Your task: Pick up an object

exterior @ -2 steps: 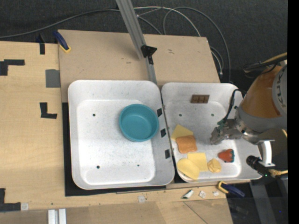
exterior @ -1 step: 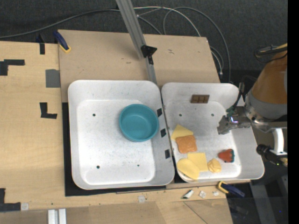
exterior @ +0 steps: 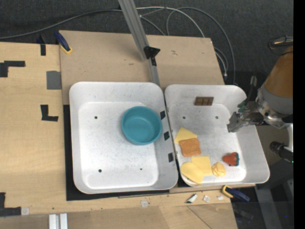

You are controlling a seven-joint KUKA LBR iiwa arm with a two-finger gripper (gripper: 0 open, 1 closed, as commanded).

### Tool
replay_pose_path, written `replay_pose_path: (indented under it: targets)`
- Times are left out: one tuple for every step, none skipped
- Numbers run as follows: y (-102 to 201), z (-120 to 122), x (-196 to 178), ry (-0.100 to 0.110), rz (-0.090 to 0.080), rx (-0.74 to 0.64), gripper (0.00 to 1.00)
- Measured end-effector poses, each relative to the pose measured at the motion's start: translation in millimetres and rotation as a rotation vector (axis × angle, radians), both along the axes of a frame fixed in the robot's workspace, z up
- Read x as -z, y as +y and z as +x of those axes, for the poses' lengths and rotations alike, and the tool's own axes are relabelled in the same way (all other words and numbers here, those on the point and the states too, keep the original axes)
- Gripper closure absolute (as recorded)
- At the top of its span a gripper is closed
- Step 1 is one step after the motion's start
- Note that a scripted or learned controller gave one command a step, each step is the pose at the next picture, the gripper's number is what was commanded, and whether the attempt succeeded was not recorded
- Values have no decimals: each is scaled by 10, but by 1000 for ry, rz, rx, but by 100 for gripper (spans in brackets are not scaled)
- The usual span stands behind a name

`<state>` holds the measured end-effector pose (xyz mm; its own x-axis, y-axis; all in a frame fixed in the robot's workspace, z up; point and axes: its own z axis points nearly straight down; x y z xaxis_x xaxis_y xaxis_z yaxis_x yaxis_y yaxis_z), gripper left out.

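The right bin (exterior: 214, 108) holds several food-like pieces: a yellow slab (exterior: 186, 135), an orange-brown toast-like piece (exterior: 191, 148), a pale yellow square (exterior: 201, 164) on a yellow disc (exterior: 189, 172), a small yellow lump (exterior: 218, 169), a red strawberry-like piece (exterior: 231, 159) and a brown waffle-like tile (exterior: 204, 101). A teal bowl (exterior: 141, 124) sits in the left bin (exterior: 90, 142). My gripper (exterior: 235, 124) hangs over the right bin's right side, above bare floor, well apart from the pieces. Nothing shows between its fingers.
A slanted grey metal pole (exterior: 136, 25) crosses the back of the bench above the bins. Cables (exterior: 200, 18) loop behind the right bin. Blue-and-yellow clamps (exterior: 63, 42) sit at the board's back left and front right.
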<state>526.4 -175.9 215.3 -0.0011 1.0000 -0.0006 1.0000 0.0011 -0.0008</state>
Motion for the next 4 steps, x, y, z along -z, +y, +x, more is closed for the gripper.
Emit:
replay_pose_path:
  targets:
    - [635,65,19,1,3,-7,100]
    - [1087,127,33,1,2,-6,100]
    - [1654,156,90,2,2,-6,100]
    - [2164,257,26,1,2,-6,100]
